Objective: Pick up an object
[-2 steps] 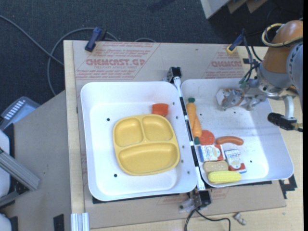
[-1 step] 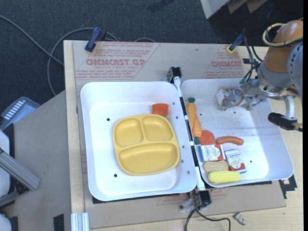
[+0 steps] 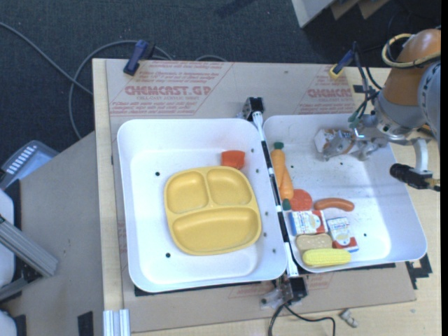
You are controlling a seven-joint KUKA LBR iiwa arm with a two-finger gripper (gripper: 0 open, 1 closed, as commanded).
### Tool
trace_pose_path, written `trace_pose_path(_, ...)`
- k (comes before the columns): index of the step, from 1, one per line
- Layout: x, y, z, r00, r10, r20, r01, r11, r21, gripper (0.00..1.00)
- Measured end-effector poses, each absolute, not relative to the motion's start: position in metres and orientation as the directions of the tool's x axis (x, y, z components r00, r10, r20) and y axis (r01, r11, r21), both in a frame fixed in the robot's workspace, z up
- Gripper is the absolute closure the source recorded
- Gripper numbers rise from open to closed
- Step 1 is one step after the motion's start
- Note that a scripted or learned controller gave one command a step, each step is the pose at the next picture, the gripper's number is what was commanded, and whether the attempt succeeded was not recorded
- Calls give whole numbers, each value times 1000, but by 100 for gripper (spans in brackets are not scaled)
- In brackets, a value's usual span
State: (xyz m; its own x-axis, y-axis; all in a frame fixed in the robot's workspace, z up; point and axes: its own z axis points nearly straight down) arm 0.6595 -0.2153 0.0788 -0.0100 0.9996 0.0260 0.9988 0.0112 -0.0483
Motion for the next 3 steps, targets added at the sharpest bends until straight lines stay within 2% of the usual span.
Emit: trace_pose_path(3, 660, -216, 80, -10, 1000, 24, 999, 11, -47, 0)
